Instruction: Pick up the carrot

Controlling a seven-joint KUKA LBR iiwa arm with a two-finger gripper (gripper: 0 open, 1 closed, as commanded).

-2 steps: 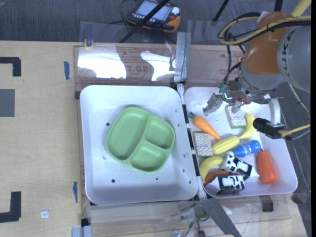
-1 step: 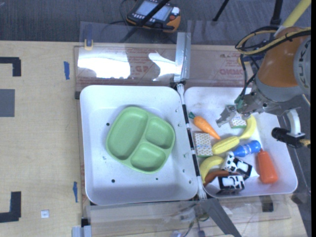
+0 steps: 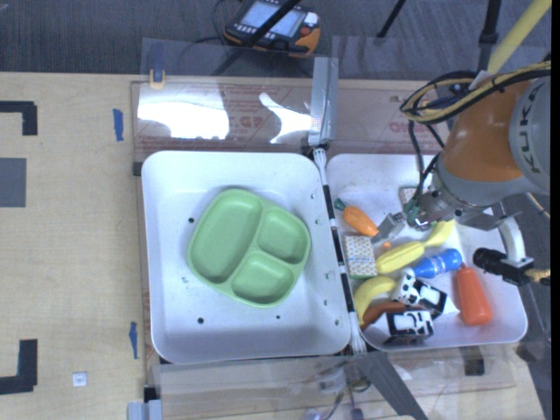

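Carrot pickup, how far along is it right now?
Done so far: the arm has reached into the right bin, and the end effector hovers close to the carrot. In hand: nothing, since the carrot lies on the bin floor near the left wall, beside the bananas. Left: closing on the carrot and lifting it. The green plate sits in the left bin.
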